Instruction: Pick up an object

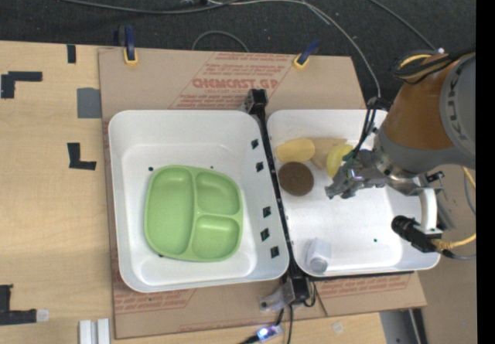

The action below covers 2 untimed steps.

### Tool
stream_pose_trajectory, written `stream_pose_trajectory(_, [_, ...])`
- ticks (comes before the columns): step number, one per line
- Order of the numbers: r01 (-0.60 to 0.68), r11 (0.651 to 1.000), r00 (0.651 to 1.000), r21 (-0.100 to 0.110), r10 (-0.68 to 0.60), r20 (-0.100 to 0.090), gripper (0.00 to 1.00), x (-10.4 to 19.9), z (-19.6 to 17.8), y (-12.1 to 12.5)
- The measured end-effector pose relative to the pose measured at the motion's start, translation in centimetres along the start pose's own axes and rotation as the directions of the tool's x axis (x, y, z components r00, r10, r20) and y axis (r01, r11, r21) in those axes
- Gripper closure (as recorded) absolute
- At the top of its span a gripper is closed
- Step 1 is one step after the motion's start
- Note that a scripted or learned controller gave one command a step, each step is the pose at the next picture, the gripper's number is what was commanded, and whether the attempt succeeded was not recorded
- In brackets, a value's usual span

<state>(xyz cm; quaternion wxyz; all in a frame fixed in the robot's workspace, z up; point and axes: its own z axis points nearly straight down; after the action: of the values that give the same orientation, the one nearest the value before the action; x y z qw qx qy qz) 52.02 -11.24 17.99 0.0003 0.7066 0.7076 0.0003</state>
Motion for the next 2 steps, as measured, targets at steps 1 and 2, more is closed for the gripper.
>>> stream_pose_trajectory(1, [0.000,1.000,1.000,-0.001,0.000,0.001,1.00,0.3,-6.1,-0.4])
stream_pose_trajectory(2, [0.005,1.000,1.000,0.003,-0.005,-0.001,1.00,6.6,-5.7,-0.3])
